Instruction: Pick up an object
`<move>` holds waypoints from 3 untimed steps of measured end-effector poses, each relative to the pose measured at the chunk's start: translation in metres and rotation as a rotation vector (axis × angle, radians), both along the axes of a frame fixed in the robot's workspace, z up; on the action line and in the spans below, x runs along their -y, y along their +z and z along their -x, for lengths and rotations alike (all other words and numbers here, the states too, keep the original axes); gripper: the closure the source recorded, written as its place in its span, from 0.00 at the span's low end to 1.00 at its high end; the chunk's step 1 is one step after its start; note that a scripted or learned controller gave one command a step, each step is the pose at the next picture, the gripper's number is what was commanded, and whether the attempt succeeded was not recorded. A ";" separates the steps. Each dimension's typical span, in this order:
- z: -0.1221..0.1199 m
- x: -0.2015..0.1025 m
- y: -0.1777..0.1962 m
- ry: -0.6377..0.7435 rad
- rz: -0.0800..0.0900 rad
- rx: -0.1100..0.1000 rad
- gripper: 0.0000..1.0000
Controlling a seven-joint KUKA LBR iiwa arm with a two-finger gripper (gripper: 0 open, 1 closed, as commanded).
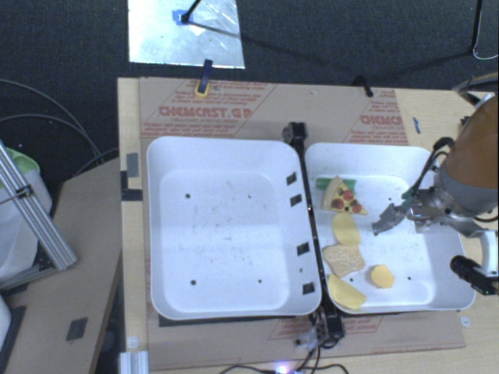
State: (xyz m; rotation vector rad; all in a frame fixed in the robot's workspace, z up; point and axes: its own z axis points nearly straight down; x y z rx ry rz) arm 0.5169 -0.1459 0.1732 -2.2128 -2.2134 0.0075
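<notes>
The bench [257,100] carries two shallow white bins side by side; the left bin [226,228] sits at nine o'clock of the right bin [405,287], their rims touching along a dark divider; the arm [475,162], grey with an orange band, reaches in from three o'clock and hangs over the right bin's right half; the gripper [386,223] points toward nine o'clock, its tip low above bare white floor near the bin's middle; whether its fingers are spread or pressed together I cannot tell, and nothing shows between them.

The objects lie in a loose column down the right bin's left side, all at nine o'clock of the gripper and apart from it; the pizza slice [343,195] lies highest, with a green piece [345,183] just beside it at twelve o'clock; a pale yellow piece [346,229] lies just below the slice, at six o'clock; the tan cracker [344,259] sits below that, touching or nearly touching it; a yellow banana-like piece [346,292] lies by the near rim; a small round orange-yellow piece [381,276] rests at four o'clock of the cracker, near it.
</notes>
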 end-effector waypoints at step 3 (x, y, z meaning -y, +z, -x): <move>-0.034 -0.134 0.017 0.012 0.002 0.021 1.00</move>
